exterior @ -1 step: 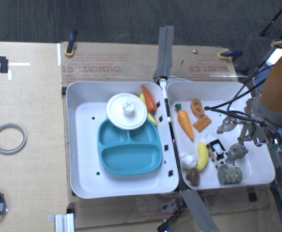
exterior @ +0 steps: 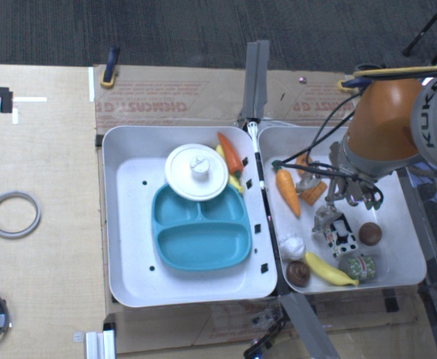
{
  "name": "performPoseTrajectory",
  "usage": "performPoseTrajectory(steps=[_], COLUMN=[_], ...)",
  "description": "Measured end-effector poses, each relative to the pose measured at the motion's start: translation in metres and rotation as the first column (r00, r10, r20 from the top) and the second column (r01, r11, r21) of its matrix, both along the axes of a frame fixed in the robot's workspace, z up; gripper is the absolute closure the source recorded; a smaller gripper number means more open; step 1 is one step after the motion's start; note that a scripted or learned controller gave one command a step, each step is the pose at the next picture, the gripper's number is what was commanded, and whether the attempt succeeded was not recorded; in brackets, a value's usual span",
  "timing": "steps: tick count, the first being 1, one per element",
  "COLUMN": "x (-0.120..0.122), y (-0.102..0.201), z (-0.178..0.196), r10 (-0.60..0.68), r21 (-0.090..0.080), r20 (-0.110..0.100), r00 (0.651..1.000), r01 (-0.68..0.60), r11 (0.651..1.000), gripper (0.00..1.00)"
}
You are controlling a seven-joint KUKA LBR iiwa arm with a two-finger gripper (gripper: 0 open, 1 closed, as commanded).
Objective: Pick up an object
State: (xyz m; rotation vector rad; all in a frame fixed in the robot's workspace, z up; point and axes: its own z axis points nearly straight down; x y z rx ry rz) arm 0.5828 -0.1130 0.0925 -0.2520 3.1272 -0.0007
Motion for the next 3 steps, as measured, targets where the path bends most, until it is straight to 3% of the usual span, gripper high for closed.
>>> performPoseTrajectory(steps=[1,2,3], x=[0.014,0.028,-0.091], y=[0.018,0.017,-0.021], z=[0.000,0.000,-0.001], r10=[-0.206,-0.379,-0.448], r21=[0.000,0.001,0.000], r20=[0.000,0.001,-0.002], r00=[0.979,0.926,0.894], r01=[0.206,0.379,0.448], r11=[0.979,0.926,0.894], gripper=[0.00,0.00,0.00])
